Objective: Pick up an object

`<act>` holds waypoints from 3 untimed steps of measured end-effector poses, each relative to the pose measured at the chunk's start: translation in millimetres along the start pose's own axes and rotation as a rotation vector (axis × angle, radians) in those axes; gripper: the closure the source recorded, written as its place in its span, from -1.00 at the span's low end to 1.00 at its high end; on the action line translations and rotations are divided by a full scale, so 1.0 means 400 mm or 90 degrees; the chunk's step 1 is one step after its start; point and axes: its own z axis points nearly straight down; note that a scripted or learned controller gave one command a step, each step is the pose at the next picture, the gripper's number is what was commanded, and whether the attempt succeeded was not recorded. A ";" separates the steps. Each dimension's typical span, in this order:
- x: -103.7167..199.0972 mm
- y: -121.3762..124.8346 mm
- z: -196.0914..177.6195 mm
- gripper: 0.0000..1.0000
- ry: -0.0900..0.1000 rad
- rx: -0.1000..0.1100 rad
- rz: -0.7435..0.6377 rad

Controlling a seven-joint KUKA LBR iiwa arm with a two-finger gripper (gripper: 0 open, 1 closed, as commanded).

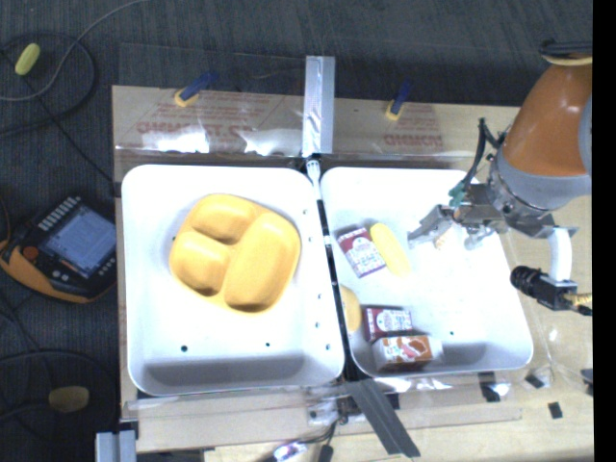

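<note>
Surface (pixel 135 104): two white bins are carried side by side, ringed by dark carpet.
Arm (pixel 553 133): reached in from the right, orange band uppermost, wrist bent down over the right bin (pixel 481 316).
End effector (pixel 448 224): fingers are spread wide, nothing between them.
Cartons: one (pixel 363 251) beside a yellow piece (pixel 390 247); two (pixel 397 337) near the front wall.
Left bin (pixel 154 354): a yellow lump (pixel 234 251) is held.

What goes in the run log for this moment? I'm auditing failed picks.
arm: over right bin | gripper: open, holding nothing | nearest: yellow oval, apart | left bin: yellow bread-like lump
</note>
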 end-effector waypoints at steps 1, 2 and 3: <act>0.006 0.128 0.311 -1.00 -0.002 -0.006 -0.102; 0.008 0.131 0.291 1.00 0.000 -0.006 -0.103; 0.087 0.137 0.103 1.00 -0.001 -0.001 -0.101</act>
